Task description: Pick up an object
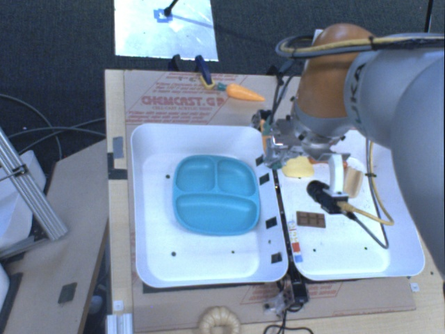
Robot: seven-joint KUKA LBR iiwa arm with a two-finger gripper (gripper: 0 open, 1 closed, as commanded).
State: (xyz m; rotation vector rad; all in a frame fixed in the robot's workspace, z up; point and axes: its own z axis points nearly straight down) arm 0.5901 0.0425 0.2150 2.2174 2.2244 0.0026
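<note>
My gripper (276, 153) hangs low over the far left corner of the right bin (361, 263), close to the wall between the two bins. The grey wrist and its orange band cover it from above. A pale yellow wedge (300, 167) lies just right of the gripper, partly under the wrist. Nearer the front, a small brown chocolate bar (311, 220) rests flat on the bin floor. Whether anything sits between the fingers is hidden.
The left bin (160, 256) holds a blue divided plate (215, 193) at its middle. An orange toy carrot (243, 92) lies on the cardboard behind the bins. A tan ring (219, 320) sits at the bench's front edge.
</note>
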